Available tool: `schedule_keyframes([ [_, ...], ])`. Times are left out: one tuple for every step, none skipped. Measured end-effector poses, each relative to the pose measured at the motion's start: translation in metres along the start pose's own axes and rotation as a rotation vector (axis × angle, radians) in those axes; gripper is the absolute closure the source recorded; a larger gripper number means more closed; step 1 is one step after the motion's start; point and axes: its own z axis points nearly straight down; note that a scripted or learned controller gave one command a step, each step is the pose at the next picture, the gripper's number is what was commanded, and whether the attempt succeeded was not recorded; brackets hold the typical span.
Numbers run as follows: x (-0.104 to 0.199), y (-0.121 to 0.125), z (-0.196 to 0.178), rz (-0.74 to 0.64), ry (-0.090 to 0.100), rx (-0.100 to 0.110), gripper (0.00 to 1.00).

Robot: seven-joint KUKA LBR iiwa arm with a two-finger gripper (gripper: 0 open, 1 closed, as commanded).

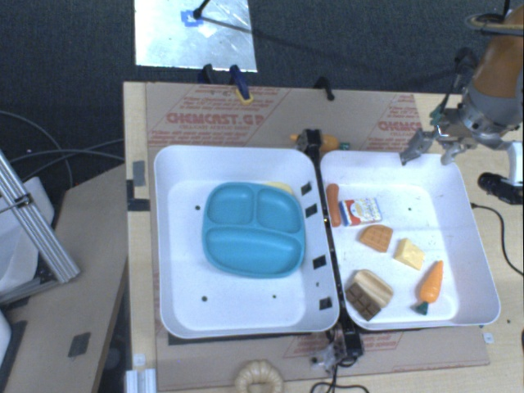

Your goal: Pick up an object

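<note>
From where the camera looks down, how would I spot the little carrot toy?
Find the right-hand white bin, the one holding several small toy foods. Look near its lower right corner: the carrot lies there, next to a pale yellow wedge. It is the only bright orange, tapered piece with a green tip.

arm point(498, 72): we saw it cut off by the frame's right edge, upper right | yellow item point(281, 187): mostly hidden behind the blue tray point(252, 228), kind unclear | small carton point(360, 211): print too small for us to read | ring-shaped object point(260, 378): clipped by bottom edge
</note>
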Motion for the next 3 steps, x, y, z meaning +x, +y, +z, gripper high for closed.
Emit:
schedule_keyframes([
  [0.005, 0.005, 0.043, -0.003, 0.000, 0.001, 0.00],
  [0.012, 0.013, 0.100, -0.004, 0.001, 0.003, 0.00],
  [0.011, 0.014, 0.111, -0.003, -0.002, 0.004, 0.00],
])
